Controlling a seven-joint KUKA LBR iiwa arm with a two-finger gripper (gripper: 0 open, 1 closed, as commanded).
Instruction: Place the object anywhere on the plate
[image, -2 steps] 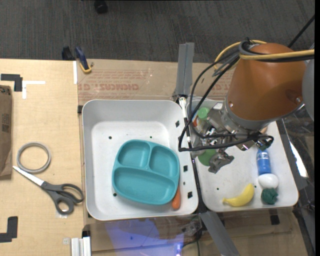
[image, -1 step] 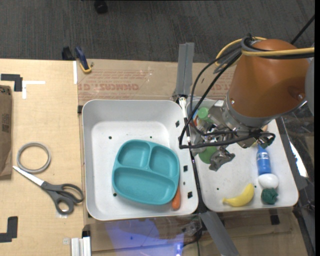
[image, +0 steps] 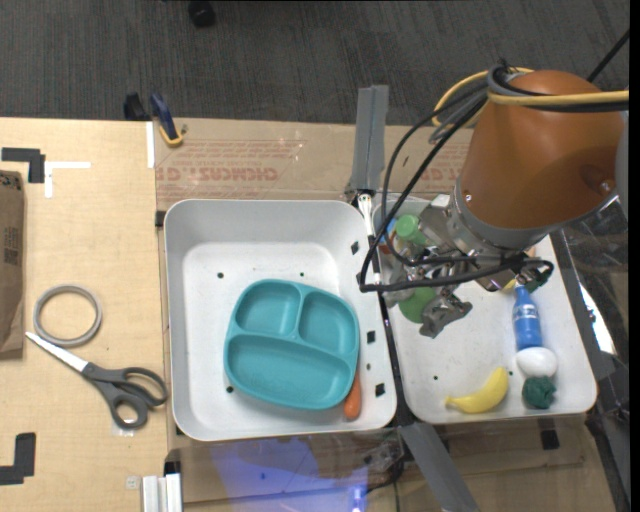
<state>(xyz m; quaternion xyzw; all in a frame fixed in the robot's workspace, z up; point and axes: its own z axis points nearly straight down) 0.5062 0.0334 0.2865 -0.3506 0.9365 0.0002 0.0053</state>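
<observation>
A teal divided plate lies in the left bin. An orange carrot-like piece rests against the plate's lower right rim. My gripper hangs low in the left part of the right bin, under the orange wrist band. It is right beside a green object, partly covering it. A second green piece shows just behind the wrist cables. Whether anything is in the gripper is hidden from this view.
The right bin also holds a blue bottle, a white egg, a dark green item and a yellow banana. Scissors and a tape roll lie on the bench to the left.
</observation>
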